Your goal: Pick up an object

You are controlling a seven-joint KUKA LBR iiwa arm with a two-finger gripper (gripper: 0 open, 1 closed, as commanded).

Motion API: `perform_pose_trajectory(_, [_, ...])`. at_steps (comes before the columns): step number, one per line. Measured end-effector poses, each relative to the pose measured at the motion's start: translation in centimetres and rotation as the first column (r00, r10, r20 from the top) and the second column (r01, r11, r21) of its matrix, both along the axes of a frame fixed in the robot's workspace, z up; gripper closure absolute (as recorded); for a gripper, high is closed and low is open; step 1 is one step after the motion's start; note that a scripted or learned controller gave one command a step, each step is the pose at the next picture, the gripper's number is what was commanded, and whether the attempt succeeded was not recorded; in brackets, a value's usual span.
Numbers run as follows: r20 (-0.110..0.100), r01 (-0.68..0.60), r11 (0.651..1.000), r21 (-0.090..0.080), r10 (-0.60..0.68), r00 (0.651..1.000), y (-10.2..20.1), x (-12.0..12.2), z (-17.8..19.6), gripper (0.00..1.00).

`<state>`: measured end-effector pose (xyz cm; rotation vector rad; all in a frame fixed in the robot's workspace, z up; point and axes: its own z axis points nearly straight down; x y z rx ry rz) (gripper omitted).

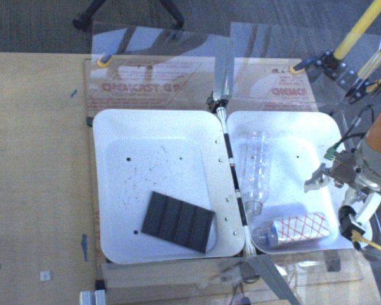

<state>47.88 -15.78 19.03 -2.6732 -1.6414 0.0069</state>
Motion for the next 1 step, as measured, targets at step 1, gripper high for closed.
perform_pose_trajectory(1, [0.018,-0.013,1.0,-0.007,0.013,1.0,5.25,0.47,-10.24,0.0])
